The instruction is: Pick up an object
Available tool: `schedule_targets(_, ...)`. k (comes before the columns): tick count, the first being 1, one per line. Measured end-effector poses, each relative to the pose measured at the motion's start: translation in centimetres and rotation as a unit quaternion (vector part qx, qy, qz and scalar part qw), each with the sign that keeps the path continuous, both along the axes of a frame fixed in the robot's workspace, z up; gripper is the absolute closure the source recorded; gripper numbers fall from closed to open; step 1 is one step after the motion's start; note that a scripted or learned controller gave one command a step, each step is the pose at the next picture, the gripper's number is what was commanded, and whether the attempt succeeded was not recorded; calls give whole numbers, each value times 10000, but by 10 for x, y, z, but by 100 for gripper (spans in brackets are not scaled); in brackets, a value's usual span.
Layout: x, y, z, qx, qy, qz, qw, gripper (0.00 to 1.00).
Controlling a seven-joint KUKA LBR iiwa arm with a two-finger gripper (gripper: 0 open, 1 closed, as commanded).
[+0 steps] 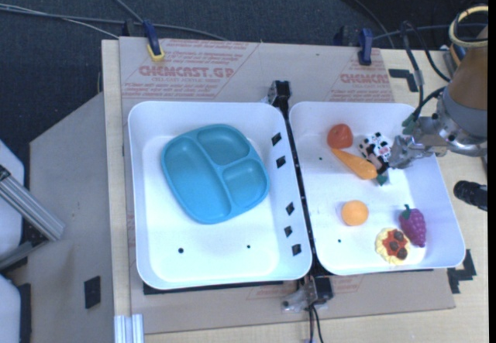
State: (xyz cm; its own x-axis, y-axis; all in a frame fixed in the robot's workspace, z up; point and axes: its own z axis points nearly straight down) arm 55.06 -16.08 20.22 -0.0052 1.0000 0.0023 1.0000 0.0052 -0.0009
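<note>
Over right bin [442, 202] | gripper [399, 154] beside cow toy [377, 149] | grip state: cannot tell

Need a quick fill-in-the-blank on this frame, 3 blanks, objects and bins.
1. The blue divided plate lies in the ____ bin as the camera sees it.
2. The toy fruit nearest the little pizza is a bunch of purple ____.
3. The gripper is over the ____ bin, beside the black-and-white cow toy.

Missing words: left; grapes; right

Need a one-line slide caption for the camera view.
Gripper reaches beside the cow toy and carrot in the right bin.
</note>
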Motion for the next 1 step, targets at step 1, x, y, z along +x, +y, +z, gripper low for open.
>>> schedule_targets(1,-2,61,3,5,5,7,10000,100)
